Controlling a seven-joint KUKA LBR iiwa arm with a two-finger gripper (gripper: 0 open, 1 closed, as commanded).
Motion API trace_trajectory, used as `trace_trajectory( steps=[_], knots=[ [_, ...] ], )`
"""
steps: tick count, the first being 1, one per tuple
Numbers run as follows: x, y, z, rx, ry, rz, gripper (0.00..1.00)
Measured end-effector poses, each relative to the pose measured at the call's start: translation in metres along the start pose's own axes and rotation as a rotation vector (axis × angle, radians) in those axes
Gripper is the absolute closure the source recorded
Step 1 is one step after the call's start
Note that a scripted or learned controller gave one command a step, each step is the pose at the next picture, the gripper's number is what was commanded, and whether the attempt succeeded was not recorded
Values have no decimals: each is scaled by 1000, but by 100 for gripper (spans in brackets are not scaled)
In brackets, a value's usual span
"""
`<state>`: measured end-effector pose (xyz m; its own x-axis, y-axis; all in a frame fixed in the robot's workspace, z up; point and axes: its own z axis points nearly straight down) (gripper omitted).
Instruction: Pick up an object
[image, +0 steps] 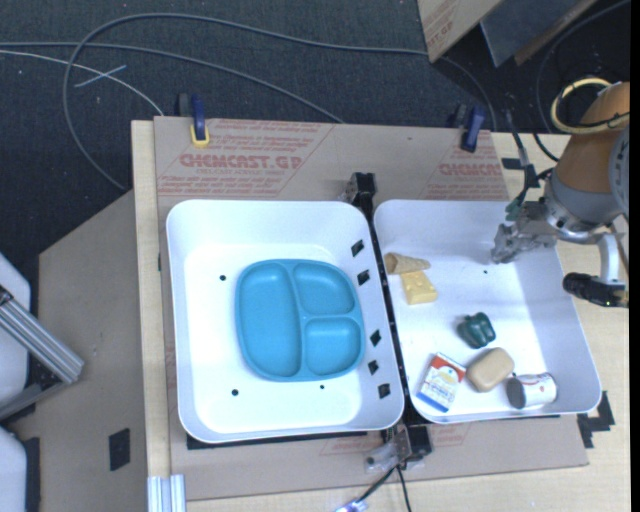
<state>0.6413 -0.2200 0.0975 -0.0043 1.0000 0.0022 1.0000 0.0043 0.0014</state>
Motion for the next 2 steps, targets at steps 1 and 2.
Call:
trace_trajectory(
  steps=[1, 2],
  knots=[
    [-3, 2, -45, -4, -4, 4, 100],
    [-3, 5, -111, -7, -5, 3, 100]
  ],
)
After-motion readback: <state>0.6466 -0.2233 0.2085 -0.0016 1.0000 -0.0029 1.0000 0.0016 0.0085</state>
